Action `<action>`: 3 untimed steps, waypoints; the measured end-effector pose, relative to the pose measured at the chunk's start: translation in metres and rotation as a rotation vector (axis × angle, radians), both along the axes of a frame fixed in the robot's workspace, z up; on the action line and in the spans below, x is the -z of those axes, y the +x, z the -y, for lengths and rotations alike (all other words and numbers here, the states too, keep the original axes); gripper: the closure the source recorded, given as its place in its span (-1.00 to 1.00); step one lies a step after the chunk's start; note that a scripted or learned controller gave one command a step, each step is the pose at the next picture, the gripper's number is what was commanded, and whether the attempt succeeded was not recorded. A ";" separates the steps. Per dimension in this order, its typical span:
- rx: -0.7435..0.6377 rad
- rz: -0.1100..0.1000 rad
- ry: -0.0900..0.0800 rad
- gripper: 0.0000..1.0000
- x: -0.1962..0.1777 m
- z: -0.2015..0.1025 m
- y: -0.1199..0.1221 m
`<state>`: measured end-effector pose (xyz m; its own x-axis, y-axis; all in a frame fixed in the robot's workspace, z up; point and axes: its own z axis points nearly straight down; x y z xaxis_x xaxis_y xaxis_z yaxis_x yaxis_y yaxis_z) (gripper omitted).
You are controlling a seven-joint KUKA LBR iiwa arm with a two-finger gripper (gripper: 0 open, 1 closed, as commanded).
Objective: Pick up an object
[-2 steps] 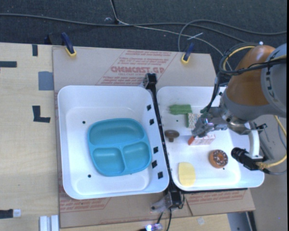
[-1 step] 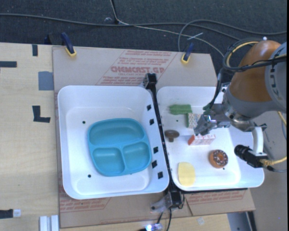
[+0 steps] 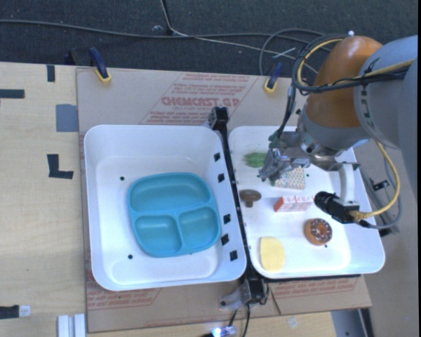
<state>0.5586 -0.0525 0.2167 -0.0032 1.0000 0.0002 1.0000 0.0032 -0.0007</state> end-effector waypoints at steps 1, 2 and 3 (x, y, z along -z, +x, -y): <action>-0.002 -0.001 0.000 1.00 0.008 -0.052 0.020; 0.000 0.000 0.000 1.00 -0.001 -0.106 0.047; -0.001 0.001 0.000 1.00 0.004 -0.151 0.081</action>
